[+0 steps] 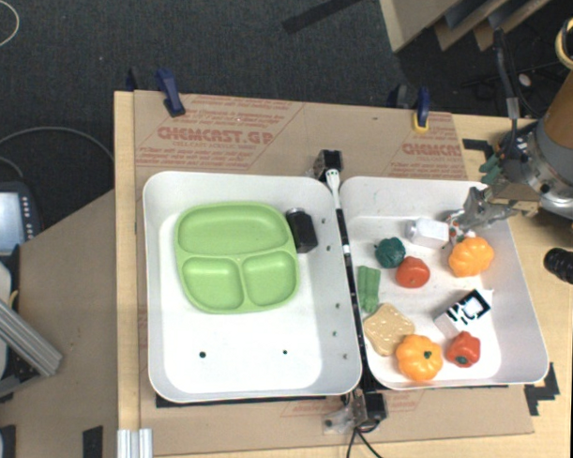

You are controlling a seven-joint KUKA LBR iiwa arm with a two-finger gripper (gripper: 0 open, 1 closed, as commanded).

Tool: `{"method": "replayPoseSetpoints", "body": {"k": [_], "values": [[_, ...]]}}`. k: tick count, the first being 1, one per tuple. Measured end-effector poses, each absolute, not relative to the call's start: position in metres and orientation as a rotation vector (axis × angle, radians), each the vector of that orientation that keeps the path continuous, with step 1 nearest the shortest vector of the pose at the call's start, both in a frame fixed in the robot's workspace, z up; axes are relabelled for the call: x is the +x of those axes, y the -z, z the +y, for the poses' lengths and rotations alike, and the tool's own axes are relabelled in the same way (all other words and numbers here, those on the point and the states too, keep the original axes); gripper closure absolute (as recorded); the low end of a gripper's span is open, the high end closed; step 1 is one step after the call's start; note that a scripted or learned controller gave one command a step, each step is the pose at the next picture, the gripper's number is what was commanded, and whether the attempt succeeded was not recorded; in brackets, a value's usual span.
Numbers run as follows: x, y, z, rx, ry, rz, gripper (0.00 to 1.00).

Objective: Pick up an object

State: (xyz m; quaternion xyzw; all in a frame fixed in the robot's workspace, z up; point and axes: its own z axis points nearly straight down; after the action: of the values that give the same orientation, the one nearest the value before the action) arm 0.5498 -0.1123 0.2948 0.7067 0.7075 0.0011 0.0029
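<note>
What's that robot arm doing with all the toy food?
The arm is reaching in from the right, and its tool hangs over the far corner of the right bin, close to an orange pumpkin and a small white thing. It isn't holding anything that I can see. That bin also has a tomato, a cracker and another pumpkin. The left bin has a green tray.

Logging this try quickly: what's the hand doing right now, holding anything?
Hand: over the right bin's far edge, beside an orange pumpkin toy; open or closed cannot be told.
</note>
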Motion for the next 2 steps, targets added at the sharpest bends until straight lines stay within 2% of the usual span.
{"method": "replayPoseSetpoints", "body": {"k": [1,2], "values": [[0.538,-0.289,-0.053,2.218,0.001,2.230,1.00],[0.544,-0.225,0.006,2.220,0.006,2.234,1.00]]}}
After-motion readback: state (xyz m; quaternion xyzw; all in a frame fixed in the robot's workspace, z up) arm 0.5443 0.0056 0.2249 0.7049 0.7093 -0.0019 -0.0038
